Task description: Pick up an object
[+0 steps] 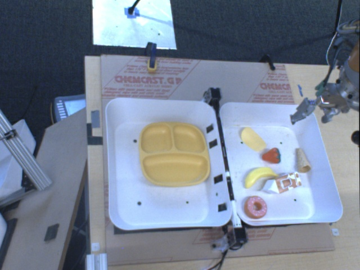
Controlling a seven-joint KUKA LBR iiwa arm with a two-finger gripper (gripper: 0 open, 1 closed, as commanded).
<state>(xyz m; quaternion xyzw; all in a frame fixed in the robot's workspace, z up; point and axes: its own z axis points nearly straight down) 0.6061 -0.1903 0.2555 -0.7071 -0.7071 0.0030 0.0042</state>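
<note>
The right bin (320, 207) holds several toy foods: a yellow oblong piece (253, 139), a red strawberry (271, 155), a tan cone (303, 160), a banana (260, 176), a white and orange packet (287, 183) and a pink donut (256, 207). My gripper (313, 114) hovers over the far right corner of that bin, above and to the right of the yellow piece. Its fingers stand apart, open, with nothing between them.
A yellow divided plate (173, 153) lies in the left bin (121, 201). A black clamp strip (220, 156) runs between the two bins. A metal sheet (134, 16) lies beyond the bench, and an aluminium rail (22, 156) slants at the left.
</note>
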